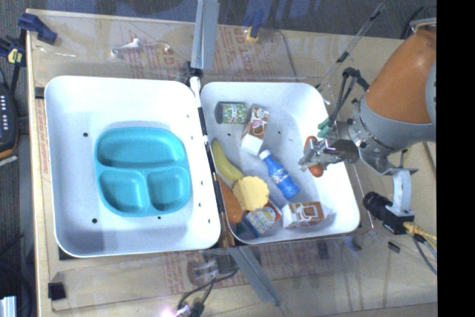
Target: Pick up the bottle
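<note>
White plastic forms both shallow bins on the wooden bench. Nearest in the right bin (338, 215) lie a small carton (303, 214) and a jar-like container (259, 221), with an orange item (229, 206) and a yellow piece (252, 192) just beside them. The bottle (274, 170), blue with a white cap, lies on its side in the middle of that bin, tilted, cap toward the far left, a banana (225, 163) to its left. The gripper (318, 157) hangs over the bin's right side, apart from the bottle, a small red-orange object just beside its tip; whether its fingers are wide or narrow cannot be told. Farther off lie a green can (233, 113) and a brown packet (257, 120). The left bin (67, 104) holds a blue divided tray (142, 169).
</note>
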Controlling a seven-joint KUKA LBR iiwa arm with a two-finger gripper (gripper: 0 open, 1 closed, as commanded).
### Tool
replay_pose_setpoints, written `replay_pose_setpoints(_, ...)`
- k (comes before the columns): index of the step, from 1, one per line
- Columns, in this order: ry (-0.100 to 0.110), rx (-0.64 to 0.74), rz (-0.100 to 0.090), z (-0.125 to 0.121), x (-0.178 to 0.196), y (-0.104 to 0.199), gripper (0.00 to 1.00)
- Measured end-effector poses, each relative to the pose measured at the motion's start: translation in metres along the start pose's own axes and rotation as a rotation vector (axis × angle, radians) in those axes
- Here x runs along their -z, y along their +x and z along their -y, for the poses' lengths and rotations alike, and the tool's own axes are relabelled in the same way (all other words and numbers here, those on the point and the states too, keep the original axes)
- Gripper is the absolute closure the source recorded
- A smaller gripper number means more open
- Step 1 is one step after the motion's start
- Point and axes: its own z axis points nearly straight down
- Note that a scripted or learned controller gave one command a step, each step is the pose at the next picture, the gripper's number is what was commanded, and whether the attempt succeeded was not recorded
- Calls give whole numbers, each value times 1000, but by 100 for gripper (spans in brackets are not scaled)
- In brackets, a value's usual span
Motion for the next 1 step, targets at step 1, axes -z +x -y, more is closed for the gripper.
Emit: replay_pose_setpoints(1,0,0,0,0,0,0,0)
